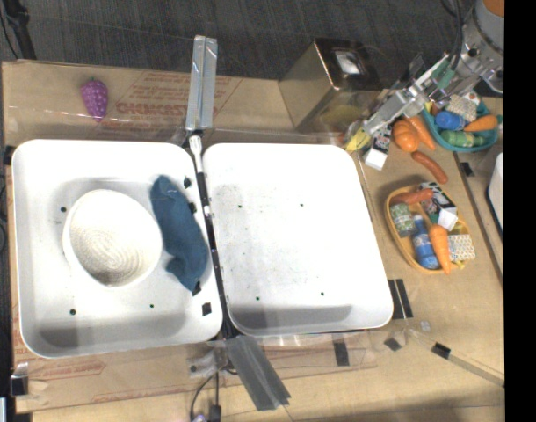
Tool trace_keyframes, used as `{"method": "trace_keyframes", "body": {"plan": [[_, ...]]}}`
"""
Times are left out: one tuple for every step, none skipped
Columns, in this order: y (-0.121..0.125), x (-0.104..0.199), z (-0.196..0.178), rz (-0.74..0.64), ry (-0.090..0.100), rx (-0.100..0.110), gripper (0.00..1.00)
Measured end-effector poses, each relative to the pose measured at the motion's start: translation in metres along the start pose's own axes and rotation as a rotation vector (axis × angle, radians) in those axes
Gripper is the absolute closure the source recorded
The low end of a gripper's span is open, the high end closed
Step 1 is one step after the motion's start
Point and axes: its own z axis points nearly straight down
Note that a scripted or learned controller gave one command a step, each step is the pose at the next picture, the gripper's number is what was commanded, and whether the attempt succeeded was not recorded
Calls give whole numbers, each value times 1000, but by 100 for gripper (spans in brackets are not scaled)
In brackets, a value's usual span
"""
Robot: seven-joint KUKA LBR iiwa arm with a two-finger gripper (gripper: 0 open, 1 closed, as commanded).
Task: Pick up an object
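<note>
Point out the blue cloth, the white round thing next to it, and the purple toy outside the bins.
blue cloth [180,233], camera view, middle of its folds.
white round thing [112,236], camera view, its domed top.
purple toy [95,98], camera view, its body.

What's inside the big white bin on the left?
The left bin holds a round white woven thing, maybe a hat, and a crumpled blue cloth beside it, against the right wall. Whatever lies under the hat or the cloth is covered.
</note>
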Motion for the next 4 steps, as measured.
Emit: {"method": "trace_keyframes", "body": {"plan": [[-27, -10, 70, -209, 4, 1, 0], [43, -43, 28, -266, 1, -3, 0], [34, -37, 52, -489, 3, -1, 0], [43, -40, 66, -654, 4, -1, 0]]}}
